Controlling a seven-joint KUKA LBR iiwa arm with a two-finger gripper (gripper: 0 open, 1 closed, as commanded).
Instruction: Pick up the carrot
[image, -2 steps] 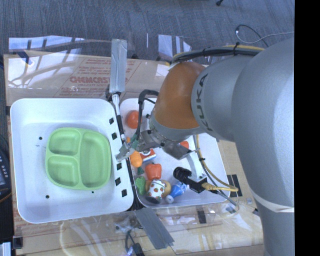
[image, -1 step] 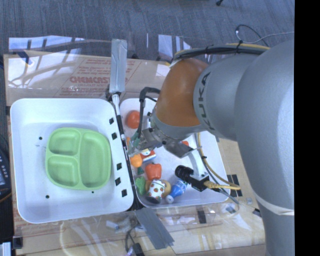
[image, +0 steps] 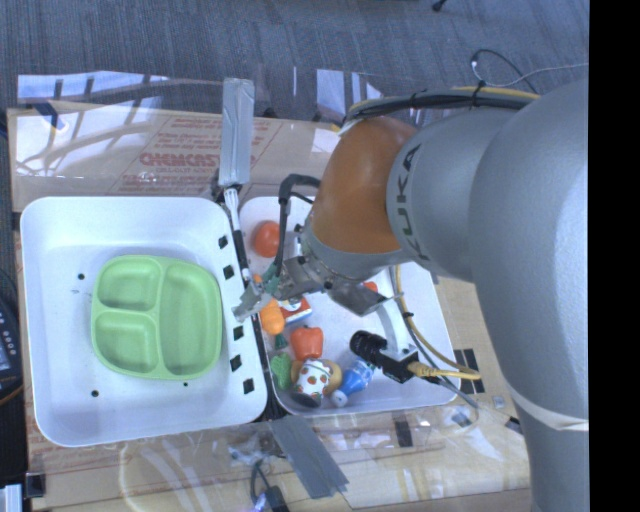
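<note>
**Tool low in the right bin, beside the carrot**

The arm (image: 480, 200) reaches in from the right and bends down over the right bin (image: 430, 400). Its tool (image: 272, 290) sits low at that bin's left wall, close to the divide between the two bins. Whether the tool is clenched or released, I cannot tell; nothing can be seen held in it.

The carrot (image: 271, 319), a small orange piece, lies just below the tool, almost touching it, against the bin's left wall. A round orange-red fruit (image: 265, 238) lies above the tool. Below and slightly right of the tool is a red-orange pepper (image: 307, 342), and further below that a white ball with spots (image: 315, 378) next to a blue toy (image: 357, 378).

Well left of the tool, the left bin (image: 60, 400) holds a green tray (image: 157, 317) with three sections. Both bins rest on the table (image: 120, 150).
</note>
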